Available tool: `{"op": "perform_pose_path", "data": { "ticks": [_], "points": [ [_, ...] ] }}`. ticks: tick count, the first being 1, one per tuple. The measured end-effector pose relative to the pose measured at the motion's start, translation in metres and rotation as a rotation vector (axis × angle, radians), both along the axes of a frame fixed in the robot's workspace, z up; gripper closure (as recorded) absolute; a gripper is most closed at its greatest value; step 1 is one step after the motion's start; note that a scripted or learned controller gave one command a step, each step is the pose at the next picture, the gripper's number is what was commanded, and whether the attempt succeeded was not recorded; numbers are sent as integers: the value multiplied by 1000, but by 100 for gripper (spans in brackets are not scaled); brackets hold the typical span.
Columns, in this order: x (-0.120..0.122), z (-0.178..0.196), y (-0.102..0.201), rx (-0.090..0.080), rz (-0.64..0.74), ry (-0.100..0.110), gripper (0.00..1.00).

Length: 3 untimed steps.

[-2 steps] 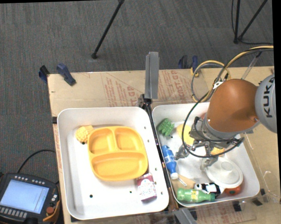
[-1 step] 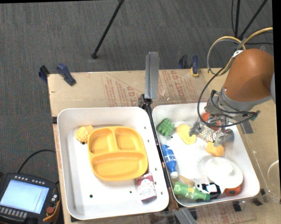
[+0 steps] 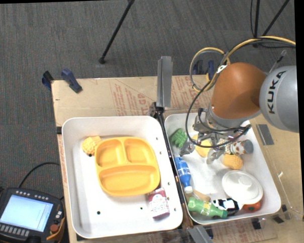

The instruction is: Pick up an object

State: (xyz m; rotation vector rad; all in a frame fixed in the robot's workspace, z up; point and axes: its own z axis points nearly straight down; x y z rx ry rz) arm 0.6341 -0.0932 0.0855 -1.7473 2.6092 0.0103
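The left white bin (image 3: pixel 72 147) holds a yellow plastic three-compartment tray (image 3: pixel 127 165), a small yellow corn-shaped toy (image 3: pixel 90 144) touching the tray's upper-left corner, and a small pink-and-white carton (image 3: pixel 158 203) just below the tray's lower-right corner. The right white bin (image 3: pixel 272 181) holds a green block-shaped toy (image 3: pixel 179 137), a blue bottle (image 3: pixel 183 172), a green bottle (image 3: pixel 205 208) lying flat, a white lidded pot (image 3: pixel 242 186) and a yellow ridged toy (image 3: pixel 233 162) (near the arm's tip). The gripper (image 3: pixel 212 150) hangs low over the bin's upper middle, above a pale yellow item, possibly touching it. Its fingers look spread, gripping nothing visible.
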Motion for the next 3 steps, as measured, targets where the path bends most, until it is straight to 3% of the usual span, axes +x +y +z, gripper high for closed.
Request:
{"op": "perform_pose_path", "data": {
  "ticks": [1, 2, 3],
  "points": [
    [13, 132, -110, -9, 37, -19, 0],
    [-19, -1, -114, 3, 265, -1, 0],
    [12, 2, -30, 2, 314, -6, 0]
  ]
}}
